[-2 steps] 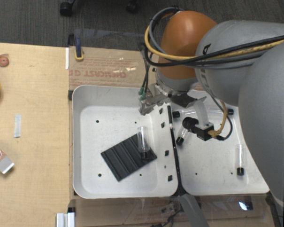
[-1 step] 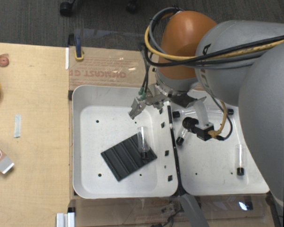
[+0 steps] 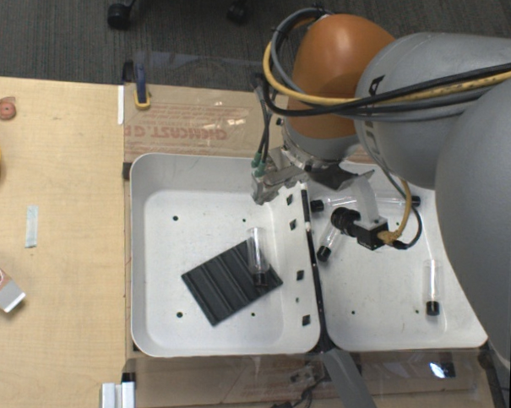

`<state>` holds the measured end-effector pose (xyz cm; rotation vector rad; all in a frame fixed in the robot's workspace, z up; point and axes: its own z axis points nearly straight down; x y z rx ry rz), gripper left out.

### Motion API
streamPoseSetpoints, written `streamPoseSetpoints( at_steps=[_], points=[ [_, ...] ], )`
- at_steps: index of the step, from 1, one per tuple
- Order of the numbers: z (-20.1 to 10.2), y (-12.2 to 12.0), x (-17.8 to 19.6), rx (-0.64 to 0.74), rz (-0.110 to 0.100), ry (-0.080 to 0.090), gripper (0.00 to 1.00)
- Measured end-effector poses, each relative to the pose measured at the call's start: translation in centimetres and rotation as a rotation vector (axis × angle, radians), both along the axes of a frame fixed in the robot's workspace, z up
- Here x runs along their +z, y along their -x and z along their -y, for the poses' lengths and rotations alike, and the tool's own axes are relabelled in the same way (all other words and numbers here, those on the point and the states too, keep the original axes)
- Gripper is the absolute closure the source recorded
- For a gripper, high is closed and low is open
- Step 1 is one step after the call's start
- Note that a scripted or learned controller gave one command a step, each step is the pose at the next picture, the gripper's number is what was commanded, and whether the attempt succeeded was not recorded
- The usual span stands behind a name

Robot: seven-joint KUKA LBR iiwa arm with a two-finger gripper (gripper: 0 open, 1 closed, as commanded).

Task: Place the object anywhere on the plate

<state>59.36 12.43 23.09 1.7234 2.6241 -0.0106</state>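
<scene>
A clear plastic tube with a black cap (image 3: pixel 256 256) lies in the left shallow white bin (image 3: pixel 153 237), its long axis running nearly straight up and down the view, capped end toward the near rim. Its lower part rests on a dark, ribbed, rectangular plate (image 3: pixel 222 284) set at a slant. The metal two-finger gripper (image 3: pixel 271 184) hangs above the far end of the ridge between the bins, apart from the tube; whether its grip is clenched or released I cannot tell. A similar tube (image 3: pixel 432 288) lies in the right white bin (image 3: pixel 378 306).
</scene>
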Motion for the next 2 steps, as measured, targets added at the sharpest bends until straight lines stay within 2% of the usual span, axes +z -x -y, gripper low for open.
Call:
streamPoseSetpoints(
  at_steps=[1,2],
  points=[
    [-0.2,1.8,6.7,0.11,0.001,-0.004,1.0],
    [-6.5,-4.3,10.5,0.619,0.002,-0.005,1.0]
  ],
)
